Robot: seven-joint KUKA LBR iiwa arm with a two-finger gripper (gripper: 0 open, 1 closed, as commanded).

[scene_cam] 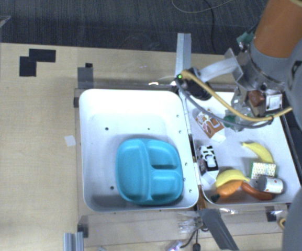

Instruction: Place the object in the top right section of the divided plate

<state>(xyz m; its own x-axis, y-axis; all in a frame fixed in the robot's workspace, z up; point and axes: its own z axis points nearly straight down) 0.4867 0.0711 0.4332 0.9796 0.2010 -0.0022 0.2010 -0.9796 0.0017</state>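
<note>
The blue divided plate point(149, 170) lies in the left bin point(96, 140), its top right section vacant, while the gripper point(256, 101) hangs over the right bin point(292, 156) (up and right of the plate), carrying a small brown object point(255, 97) whose identity is unclear.

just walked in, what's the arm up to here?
The arm's gripper is above the right bin, which holds two bananas, a carrot-like orange item, a small can and some packets. Whether it holds anything is unclear. The blue divided plate sits in the left bin, with nothing on it yet.
</note>
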